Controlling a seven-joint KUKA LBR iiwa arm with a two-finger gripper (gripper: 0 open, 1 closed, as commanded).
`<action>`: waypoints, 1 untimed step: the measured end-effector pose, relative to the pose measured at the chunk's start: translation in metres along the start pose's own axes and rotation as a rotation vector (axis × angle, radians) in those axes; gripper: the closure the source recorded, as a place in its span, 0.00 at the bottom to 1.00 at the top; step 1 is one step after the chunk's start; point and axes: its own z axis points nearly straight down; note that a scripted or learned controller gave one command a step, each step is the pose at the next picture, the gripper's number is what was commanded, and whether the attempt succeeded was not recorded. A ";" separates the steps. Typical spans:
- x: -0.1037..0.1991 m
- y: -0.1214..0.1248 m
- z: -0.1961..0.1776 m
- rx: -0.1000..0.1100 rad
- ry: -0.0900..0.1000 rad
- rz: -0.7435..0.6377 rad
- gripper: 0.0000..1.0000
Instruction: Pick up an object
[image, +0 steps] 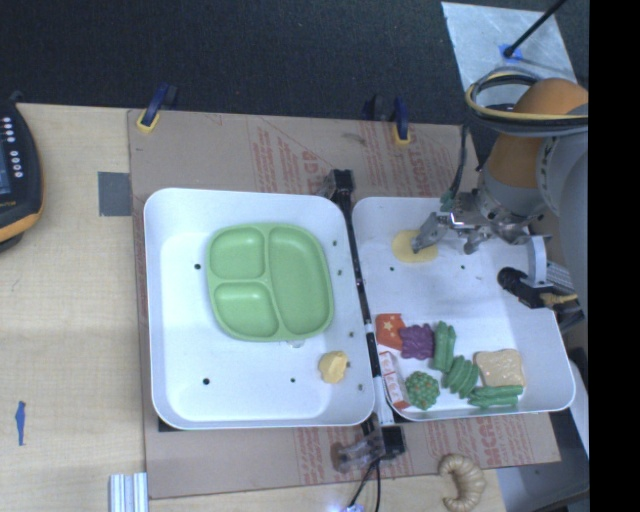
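Observation:
My gripper (447, 231) hangs low over the back of the right bin (520, 320), at the end of the grey arm with its orange band. Just to its left and slightly in front lies a flat pale yellow disc (411, 247) on the bin floor; whether they touch I cannot make out. A cluster of toy foods fills the bin's front: a red piece (389, 329), a purple piece (417, 341), a green pickle (444, 346), broccoli (421, 389), a bread slice (498, 367) and a green bean pod (495, 397).
The left bin (175, 300) holds a green divided plate (270, 281) and a small yellow lump (333, 366). A black part (530, 288) of the arm hangs over the right bin's right side. A tan croissant-like toy (462, 480) lies on the bench in front.

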 end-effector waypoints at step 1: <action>-0.043 -0.095 -0.013 0.009 0.002 0.002 0.00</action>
